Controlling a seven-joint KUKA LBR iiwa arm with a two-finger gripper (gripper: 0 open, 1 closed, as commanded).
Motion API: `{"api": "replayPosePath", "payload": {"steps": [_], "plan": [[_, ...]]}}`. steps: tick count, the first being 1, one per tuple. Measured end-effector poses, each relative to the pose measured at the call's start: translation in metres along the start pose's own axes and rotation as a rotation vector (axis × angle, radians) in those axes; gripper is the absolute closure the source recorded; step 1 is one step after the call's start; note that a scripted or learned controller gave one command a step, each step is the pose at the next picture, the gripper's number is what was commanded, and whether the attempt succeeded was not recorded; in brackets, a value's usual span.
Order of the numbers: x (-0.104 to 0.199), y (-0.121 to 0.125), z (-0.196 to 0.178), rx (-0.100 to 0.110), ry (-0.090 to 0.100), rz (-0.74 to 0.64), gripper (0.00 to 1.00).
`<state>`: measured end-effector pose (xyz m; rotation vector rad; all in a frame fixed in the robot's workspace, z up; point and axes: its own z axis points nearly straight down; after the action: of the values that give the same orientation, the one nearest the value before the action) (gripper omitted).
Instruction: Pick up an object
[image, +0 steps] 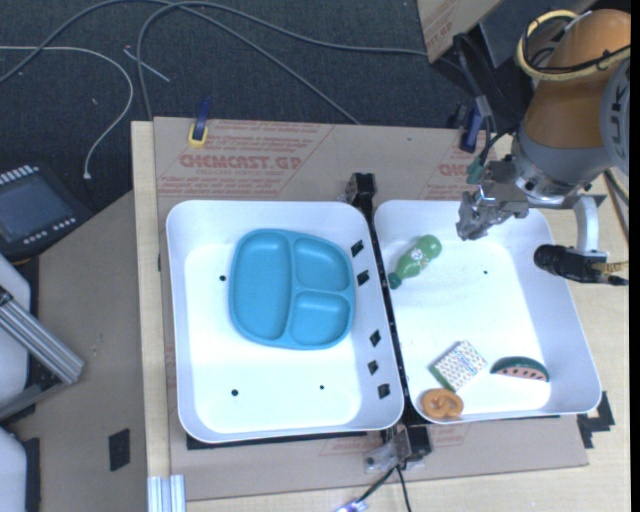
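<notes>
In the right bin (500, 310), near the top left corner, a small green bottle (415, 257), lying flat on the white floor. Just up and to the right of it, the gripper (478, 222), hanging over the same bin, close to the bottle but not touching it. Too dark and small to tell if wide or closed; nothing seen held in it.

From the gripper, the bottle down and to the left, near, with a bit of bare white floor in between. Closest thing to the gripper by far, so most likely the one to go for.

Long and thin, and set on a slant: one end up and right, the other end down and left. Round green end toward the gripper. Darker, thinner end toward the wall between the two bins, almost touching it. Best to come down over the middle and pinch across the thin way, not along the long way. Might roll, being round.

Well apart, at the bottom of the right bin: a checked pad (459, 365), a watermelon slice (520, 370) and a round orange thing (441, 404). In the left bin (200, 330), a blue plate (292, 288) with three parts
</notes>
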<state>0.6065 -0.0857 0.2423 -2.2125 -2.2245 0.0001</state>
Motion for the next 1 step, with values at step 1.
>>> {"api": "replayPosePath", "payload": {"steps": [1], "plan": [[0.0435,-0.0077,0.0067,0.000,0.000,0.000,1.00]]}}
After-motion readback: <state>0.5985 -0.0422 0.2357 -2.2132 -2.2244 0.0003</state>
